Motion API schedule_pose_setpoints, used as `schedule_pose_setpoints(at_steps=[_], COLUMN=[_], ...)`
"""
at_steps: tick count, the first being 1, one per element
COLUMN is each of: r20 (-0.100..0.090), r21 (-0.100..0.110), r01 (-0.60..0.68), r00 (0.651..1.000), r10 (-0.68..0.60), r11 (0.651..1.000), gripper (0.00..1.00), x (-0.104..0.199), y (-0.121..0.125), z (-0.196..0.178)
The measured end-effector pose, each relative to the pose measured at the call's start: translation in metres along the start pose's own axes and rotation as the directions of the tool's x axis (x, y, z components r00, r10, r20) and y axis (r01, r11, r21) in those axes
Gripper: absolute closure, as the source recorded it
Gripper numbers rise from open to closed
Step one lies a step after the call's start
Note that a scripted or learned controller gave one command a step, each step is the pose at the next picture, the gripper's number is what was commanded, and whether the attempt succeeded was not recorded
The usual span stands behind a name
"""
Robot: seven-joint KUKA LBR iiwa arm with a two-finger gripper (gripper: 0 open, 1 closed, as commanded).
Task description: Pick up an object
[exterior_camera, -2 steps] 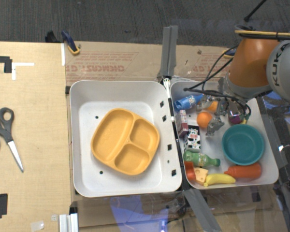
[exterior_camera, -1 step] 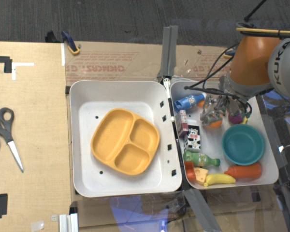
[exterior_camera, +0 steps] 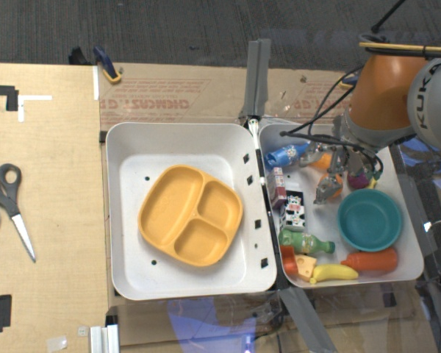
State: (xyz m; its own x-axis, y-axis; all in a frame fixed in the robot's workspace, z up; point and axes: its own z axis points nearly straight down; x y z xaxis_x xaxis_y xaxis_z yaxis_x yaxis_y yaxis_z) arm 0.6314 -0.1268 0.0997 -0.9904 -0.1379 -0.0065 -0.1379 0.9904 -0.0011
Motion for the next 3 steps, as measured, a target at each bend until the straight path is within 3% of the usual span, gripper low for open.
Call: schedule_pose_setpoints(at_steps=[1,2,3], r20=[0.002,-0.005,-0.008], r21=[0.001,-0.008,-0.004], r01=[0.0,0.406,0.11], r00=[1.0,0.914,0.994], r10=[0.0,-0.406,-0.11], r11=[1.0,0.914,0.994], gripper=[1.0,1.0,1.0], x=[-0.001,0.082,0.095], y=[0.0,-0.039,0.047], z=[-0.008,0.01,0.009])
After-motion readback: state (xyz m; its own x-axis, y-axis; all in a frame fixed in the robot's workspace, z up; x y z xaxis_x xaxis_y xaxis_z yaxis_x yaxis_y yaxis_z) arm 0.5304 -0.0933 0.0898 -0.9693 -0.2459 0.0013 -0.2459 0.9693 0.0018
